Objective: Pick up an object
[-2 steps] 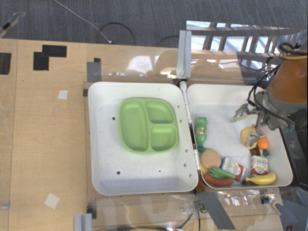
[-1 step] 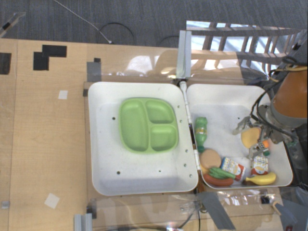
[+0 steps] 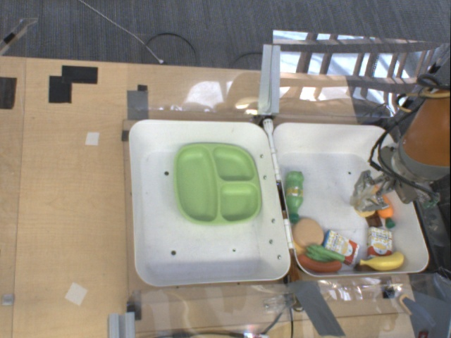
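End effector (image 3: 368, 194) low in the right bin (image 3: 317, 143), over an orange toy (image 3: 385, 208) beside the banana (image 3: 384, 262); finger state cannot be told. Step: reaching to grasp. Next: close, then lift straight up.

Two shallow white bins sit side by side on one bench (image 3: 63, 210): the left bin (image 3: 151, 259) and the right bin (image 3: 320, 150). The left bin holds one green divided plate (image 3: 215, 183) with three compartments. The right bin holds several toy food items: one green bottle (image 3: 293, 190), one round tan bun (image 3: 307, 231), one hot dog (image 3: 318, 263) with a green strip on top, one yellow banana (image 3: 384, 262), two small printed cartons (image 3: 340, 244) (image 3: 380, 240), and one orange piece (image 3: 384, 206), partly hidden beside the arm's jaws, so its kind cannot be told. One robot arm (image 3: 430, 136) reaches over the right bin.
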{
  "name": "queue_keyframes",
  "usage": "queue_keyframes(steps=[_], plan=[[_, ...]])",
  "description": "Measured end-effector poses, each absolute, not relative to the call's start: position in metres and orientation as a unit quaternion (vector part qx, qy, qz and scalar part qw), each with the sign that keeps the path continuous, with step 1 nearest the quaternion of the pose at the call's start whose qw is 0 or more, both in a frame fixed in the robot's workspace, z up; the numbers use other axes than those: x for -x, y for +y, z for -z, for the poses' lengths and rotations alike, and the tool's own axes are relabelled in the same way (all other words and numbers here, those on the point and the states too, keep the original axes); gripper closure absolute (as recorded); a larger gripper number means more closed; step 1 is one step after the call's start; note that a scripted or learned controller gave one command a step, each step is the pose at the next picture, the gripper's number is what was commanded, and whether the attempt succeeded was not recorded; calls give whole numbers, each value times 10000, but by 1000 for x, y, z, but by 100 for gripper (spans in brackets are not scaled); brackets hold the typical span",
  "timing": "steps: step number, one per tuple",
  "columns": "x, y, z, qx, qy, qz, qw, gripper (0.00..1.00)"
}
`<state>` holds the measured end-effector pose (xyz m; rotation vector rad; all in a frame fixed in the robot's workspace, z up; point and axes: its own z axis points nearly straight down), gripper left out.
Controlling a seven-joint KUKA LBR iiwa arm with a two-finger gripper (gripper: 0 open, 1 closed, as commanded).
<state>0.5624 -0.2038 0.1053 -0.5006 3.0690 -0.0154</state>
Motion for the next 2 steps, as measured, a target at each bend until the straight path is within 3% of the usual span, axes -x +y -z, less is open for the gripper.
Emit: queue_keyframes(steps=[1,2], plan=[[-621,-204,-244,2451,9694,46,99,100],[-666,-146,-279,1897,9818,7,76,100]])
